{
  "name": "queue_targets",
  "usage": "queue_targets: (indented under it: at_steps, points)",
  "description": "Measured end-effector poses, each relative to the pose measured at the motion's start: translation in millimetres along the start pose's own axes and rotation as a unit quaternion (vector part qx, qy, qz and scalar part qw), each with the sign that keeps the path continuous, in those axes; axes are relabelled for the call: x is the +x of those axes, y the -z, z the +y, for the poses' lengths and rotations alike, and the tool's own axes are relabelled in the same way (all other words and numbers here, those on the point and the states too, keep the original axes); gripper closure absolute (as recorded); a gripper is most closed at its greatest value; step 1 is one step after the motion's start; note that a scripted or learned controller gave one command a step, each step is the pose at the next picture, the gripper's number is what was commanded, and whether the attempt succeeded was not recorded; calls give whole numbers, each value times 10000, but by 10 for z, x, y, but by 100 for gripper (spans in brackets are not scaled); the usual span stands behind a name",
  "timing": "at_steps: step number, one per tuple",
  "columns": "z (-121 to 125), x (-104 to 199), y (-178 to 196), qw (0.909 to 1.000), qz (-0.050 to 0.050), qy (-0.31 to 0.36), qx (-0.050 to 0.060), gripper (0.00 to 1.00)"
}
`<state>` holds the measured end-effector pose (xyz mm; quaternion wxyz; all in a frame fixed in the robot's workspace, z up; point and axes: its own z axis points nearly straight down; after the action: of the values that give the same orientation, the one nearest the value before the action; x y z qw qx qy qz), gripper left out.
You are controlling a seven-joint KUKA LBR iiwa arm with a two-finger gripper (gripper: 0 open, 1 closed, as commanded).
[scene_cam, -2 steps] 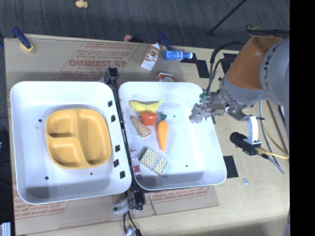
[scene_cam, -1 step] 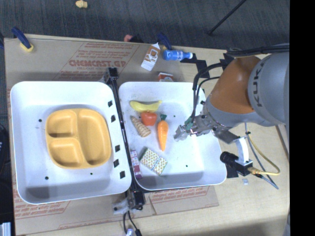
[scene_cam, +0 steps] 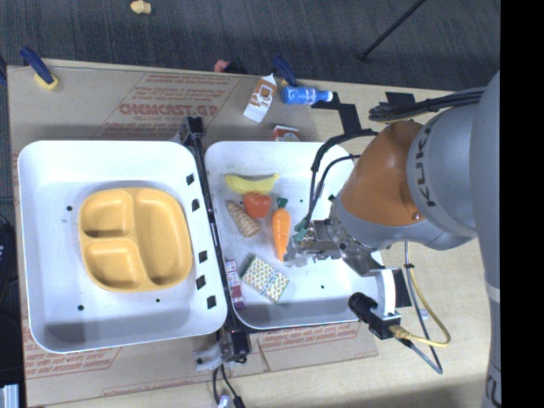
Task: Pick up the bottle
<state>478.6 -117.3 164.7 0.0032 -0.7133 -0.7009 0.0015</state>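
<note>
The pincer hung low in the right bin, its opening impossible to tell; the blue bottle lay beyond on the table, long axis left-right.

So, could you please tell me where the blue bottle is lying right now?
In the camera view, the blue bottle lies on its side on the bench beyond the right bin's far edge, outside both bins, just right of a small white and orange carton.
</note>
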Motion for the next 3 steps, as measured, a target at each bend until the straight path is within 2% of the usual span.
queue_targets:
  at_steps: [1,2,3]
  points:
    - [-32,513,266,9960,-12,898,-23,100]
    - [-27,510,365,9958,-12,916,-16,100]
    - [-26,-73,986,9776,-22,2105,-27,100]
